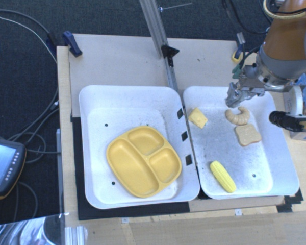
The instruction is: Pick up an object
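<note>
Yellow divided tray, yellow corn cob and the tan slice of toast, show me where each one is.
Yellow divided plastic tray (143, 161), camera view, on the ridge between its compartments.
Yellow corn cob (223, 176), camera view, middle of the cob.
Tan slice of toast (247, 135), camera view, centre of its flat face.

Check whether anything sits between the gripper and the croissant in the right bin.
Nothing visible does. The gripper hangs just above the croissant, with bare bin floor around; the toast slice lies on the croissant's near side, out of the way.

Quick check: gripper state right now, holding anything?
Gripper: just above the croissant in the right bin; open or shut cannot be told, nothing seen held.
</note>
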Robot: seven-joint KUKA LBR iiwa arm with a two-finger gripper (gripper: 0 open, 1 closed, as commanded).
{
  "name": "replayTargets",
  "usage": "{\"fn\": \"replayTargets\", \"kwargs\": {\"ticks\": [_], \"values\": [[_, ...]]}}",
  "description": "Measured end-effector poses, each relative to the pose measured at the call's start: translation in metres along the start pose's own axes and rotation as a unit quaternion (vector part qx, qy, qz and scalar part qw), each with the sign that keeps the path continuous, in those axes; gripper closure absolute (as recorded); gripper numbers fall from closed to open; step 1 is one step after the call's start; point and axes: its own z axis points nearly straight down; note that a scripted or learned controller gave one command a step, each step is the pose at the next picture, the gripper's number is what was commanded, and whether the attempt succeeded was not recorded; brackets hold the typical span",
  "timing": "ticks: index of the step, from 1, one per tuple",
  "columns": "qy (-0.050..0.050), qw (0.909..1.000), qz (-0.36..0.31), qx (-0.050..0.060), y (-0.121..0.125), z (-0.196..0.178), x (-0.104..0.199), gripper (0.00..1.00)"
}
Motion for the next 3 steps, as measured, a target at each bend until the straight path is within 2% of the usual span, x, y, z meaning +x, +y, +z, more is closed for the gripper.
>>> {"fn": "replayTargets", "kwargs": {"ticks": [1, 2, 3], "values": [[0.002, 1.0000, -0.002, 0.004, -0.002, 0.003, 0.045, 1.00], [0.002, 1.0000, -0.003, 0.003, 0.010, 0.003, 0.101, 1.00], [0.002, 1.0000, -0.002, 0.006, 0.008, 0.021, 0.149, 1.00]]}}
